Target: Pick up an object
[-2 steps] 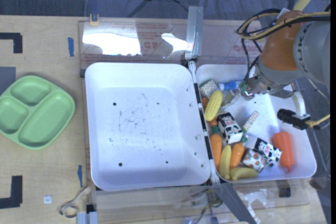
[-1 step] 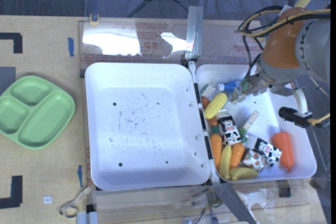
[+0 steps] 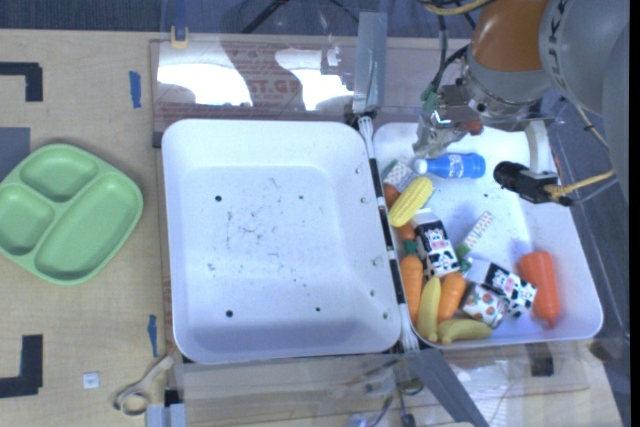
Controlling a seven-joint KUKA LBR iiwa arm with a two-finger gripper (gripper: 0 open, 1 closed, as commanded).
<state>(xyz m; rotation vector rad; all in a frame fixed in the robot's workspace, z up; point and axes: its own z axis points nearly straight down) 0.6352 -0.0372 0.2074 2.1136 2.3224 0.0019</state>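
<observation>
The gripper (image 3: pixel 432 137) hangs over the right bin (image 3: pixel 575 260) just beside the blue bottle (image 3: pixel 452 165); its grip I cannot tell.

No readable text anywhere. Blue bottle (image 3: pixel 452 165) label too blurred to make out. Cow-patterned cartons (image 3: pixel 436 248) in the right bin (image 3: pixel 580 285) show black-and-white print only, no legible lettering.

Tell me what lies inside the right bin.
The right bin holds a blue bottle, corn, carrots, a banana and small cartons. Whatever lies beneath the pile is covered.
</observation>
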